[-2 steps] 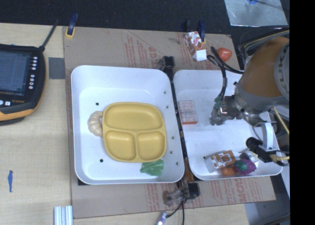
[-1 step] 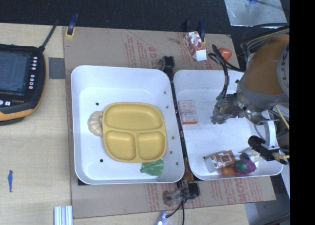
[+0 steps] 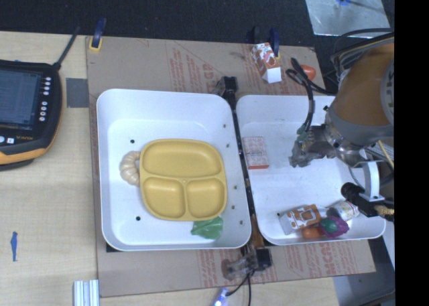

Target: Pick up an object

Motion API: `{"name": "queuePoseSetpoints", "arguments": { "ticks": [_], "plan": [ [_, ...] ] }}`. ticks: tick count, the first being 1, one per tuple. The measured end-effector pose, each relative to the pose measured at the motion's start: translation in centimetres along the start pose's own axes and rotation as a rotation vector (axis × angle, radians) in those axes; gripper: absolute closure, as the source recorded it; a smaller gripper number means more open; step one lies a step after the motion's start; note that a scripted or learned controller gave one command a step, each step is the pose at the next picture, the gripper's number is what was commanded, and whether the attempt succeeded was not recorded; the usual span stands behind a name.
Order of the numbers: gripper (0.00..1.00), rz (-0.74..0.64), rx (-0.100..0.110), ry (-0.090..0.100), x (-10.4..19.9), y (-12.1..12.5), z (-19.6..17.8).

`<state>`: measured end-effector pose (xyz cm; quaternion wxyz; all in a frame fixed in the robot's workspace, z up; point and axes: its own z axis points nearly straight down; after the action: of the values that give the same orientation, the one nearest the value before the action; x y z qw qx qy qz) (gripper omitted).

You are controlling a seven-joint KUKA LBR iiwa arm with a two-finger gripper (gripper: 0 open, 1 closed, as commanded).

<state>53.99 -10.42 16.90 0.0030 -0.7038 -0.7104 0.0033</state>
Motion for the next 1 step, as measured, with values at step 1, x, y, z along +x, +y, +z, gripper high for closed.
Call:
{"name": "queuePoseSetpoints", "arguments": {
  "ticks": [1],
  "plan": [
    [1.0, -0.002, 0.002, 0.0, -0.07, -0.01, -0.99]
  ]
}}
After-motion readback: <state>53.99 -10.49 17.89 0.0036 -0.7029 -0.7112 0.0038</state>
